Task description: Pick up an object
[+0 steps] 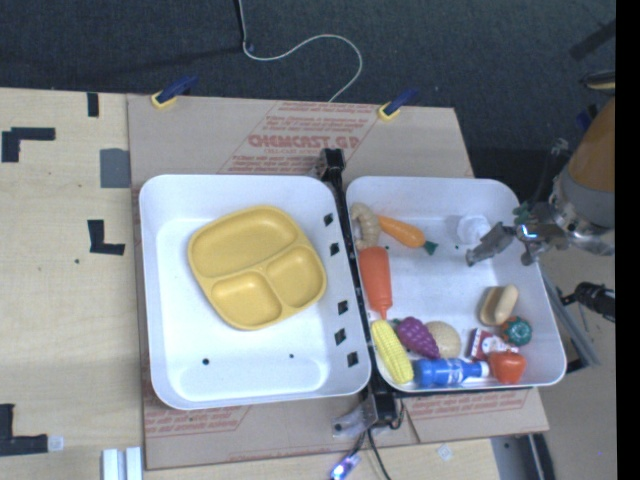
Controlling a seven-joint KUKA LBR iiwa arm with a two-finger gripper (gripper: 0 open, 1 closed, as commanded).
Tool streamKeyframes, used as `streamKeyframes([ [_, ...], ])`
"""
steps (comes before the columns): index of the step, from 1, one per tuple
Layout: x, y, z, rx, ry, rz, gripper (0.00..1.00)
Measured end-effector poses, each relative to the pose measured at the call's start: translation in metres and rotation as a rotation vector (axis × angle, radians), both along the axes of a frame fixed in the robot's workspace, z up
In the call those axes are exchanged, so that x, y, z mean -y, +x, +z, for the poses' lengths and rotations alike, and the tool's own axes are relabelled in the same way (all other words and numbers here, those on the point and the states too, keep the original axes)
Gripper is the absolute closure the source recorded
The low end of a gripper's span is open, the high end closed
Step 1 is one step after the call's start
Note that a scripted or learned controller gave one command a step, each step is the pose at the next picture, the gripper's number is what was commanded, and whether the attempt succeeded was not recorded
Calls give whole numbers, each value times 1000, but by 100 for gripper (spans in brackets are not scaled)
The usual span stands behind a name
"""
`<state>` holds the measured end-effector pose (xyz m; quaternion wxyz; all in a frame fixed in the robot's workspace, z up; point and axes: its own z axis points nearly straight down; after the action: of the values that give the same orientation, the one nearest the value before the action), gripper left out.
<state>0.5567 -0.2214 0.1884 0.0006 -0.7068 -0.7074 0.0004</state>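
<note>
The gripper (pixel 510 243) hangs over the right bin's (pixel 440 190) far right side, its two fingers spread wide, one finger (pixel 485 245) reaching out left over the bin floor and the other pointing down near the rim; nothing lies between them. Behind them the wrist and grey arm (pixel 590 183) run off to the right.

Just left of the fingers sits a small pale, clear object (pixel 470 228), too faint to name. Further left lies an orange carrot (pixel 402 232), and beyond it a pale knobbly piece (pixel 364 223) against the dividing wall. Below the fingers rests a bread roll (pixel 498 304), with a small green piece (pixel 518 331) and a red-and-white item (pixel 490 344) beneath it, then a red pepper (pixel 508 367) at the near corner. Along the near wall, left of these, lie a blue bottle (pixel 445 372), a beige ball (pixel 443 339), a purple grape bunch (pixel 415 334) and a yellow corn cob (pixel 391 350). A long orange sausage-like piece (pixel 376 278) lies beside the divider.

The bare white floor between the fingers and that long piece is open. Far left, the left bin (pixel 170 298) holds a yellow divided plate (pixel 257 265), with free floor around it.
</note>
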Motion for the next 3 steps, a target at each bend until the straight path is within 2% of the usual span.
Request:
streamKeyframes([
  [1, -1, 0, 10, 0, 0, 1, 100],
  [2, -45, -33, 150, 14, -2, 4, 100],
  [3, -40, -74, 189, 4, -1, -2, 100],
])
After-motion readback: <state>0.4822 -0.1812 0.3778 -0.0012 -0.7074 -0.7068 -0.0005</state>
